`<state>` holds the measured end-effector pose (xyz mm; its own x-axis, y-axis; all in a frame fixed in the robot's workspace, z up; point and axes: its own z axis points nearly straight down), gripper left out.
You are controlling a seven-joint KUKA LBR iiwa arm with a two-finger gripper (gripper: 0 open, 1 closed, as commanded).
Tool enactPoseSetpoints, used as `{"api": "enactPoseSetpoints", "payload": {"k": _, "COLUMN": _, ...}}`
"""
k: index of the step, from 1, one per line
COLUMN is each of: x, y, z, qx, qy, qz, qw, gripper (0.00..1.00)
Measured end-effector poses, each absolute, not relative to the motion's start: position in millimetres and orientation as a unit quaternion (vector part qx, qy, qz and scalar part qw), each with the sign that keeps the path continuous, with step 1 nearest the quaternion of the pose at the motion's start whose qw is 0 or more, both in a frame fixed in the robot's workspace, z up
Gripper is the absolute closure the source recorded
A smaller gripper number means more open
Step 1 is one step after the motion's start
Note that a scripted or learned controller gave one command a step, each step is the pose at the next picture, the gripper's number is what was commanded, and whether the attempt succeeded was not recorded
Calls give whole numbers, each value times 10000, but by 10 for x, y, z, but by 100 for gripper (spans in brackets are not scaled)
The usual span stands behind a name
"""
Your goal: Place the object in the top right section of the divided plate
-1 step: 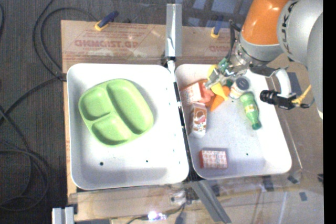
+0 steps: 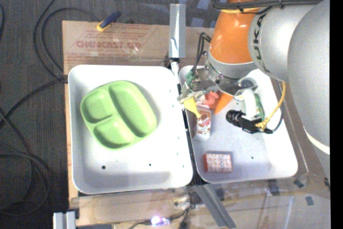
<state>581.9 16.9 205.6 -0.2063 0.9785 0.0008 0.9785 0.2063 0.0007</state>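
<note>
**Pincer low in the right bin, plate off at nine o'clock**

The pincer [image 2: 199, 95] hangs low over the left part of the right bin [image 2: 278, 169], under the arm's orange band [image 2: 236, 24]. The relation that counts: the green divided plate [image 2: 119, 113] lies in the left bin [image 2: 128, 177], off at about nine o'clock from the pincer, across the two bin walls that meet between them. Its top right section [image 2: 131, 104] is the long compartment on the side nearest the arm, running roughly from eleven to five o'clock.

Whether the pincer is released or clenched I cannot tell; the wrist covers it.

Just below it, at about six o'clock, lies a small packet [image 2: 203, 122], red and white with a yellow end, its long axis near twelve to six. It looks to be the object meant, touching or nearly touching the pincer, though I cannot tell which. A red patterned box [image 2: 218, 162] sits further off at five o'clock, flat on the bin floor.
</note>
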Motion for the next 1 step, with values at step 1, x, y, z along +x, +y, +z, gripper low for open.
{"api": "enactPoseSetpoints", "payload": {"k": 1, "x": 5504, "y": 417, "z": 2597, "qx": -6975, "qy": -7166, "qz": 17, "qw": 3, "gripper": 100}}
